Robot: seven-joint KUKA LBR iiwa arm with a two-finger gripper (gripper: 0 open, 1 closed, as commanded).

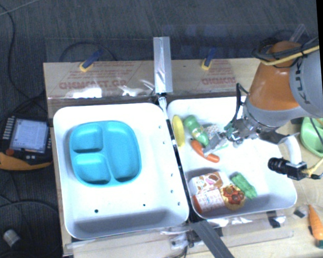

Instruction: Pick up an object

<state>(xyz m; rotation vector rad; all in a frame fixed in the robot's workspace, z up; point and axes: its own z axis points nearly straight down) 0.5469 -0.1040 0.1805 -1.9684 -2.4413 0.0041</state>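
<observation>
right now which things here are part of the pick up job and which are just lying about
Job:
gripper
banana
green bottle
carrot
snack box
pizza slice
green pickle
right bin

Lying about:
blue divided plate
left bin
handheld pendant
loose carrot

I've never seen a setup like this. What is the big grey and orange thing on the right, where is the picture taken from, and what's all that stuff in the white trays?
One camera looks down from above the bench. The grey robot arm with an orange band reaches in from the right; its tool hangs over the right shallow white bin. That bin holds toy food: a yellow banana, a green bottle-shaped piece, an orange carrot, a green pickle-like piece and a printed pizza box. The left white bin holds a blue sectioned plastic plate. Whether the tool grips anything is unclear.
</observation>
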